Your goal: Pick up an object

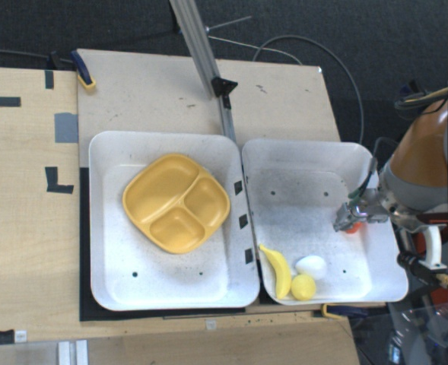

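Pale wooden tabletop [26, 204] over dark floor, bearing two white bins. Left bin [109, 280]: yellow divided plate [176, 202]. Right bin [322, 166]: banana [278, 269], white egg-like object [310, 265], yellow ball [303, 287] clustered at near edge. End effector [351, 219] at right wall; finger state impossible to tell. Best shifted toward cluster, lowered squarely over one item.

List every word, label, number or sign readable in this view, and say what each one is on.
None: no readable text anywhere in the camera view.
Yellow three-compartment plastic tray in the left white bin: no markings.
Yellow banana, white egg-shaped object and yellow round fruit in the right white bin: unlabelled.
Grey and dark tape patches on the wooden bench: plain shapes, no lettering.
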Tool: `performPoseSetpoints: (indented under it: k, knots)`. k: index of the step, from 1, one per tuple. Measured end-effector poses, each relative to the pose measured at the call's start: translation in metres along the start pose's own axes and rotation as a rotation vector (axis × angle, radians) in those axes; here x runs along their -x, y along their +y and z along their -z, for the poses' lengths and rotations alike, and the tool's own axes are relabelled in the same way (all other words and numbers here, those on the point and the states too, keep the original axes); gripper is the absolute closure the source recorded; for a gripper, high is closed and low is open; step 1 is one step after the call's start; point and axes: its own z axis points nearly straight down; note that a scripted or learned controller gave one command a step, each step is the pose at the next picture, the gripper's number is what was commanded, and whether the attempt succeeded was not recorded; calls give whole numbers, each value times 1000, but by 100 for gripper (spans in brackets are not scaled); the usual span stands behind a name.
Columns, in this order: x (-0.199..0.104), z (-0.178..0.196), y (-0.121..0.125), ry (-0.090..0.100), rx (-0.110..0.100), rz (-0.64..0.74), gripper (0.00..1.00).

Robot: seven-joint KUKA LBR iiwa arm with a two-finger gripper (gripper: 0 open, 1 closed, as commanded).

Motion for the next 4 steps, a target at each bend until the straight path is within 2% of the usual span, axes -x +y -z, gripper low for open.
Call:
performPoseSetpoints:
  k: [1, 2, 3, 4]
  knots:
    - [0, 52, 1, 0, 0, 0, 100]
    - [-47, 47, 2, 3, -6, 3, 100]
    - [-100, 58, 15, 3, -4, 6, 100]
    - [-159, 51, 25, 3, -6, 6, 100]
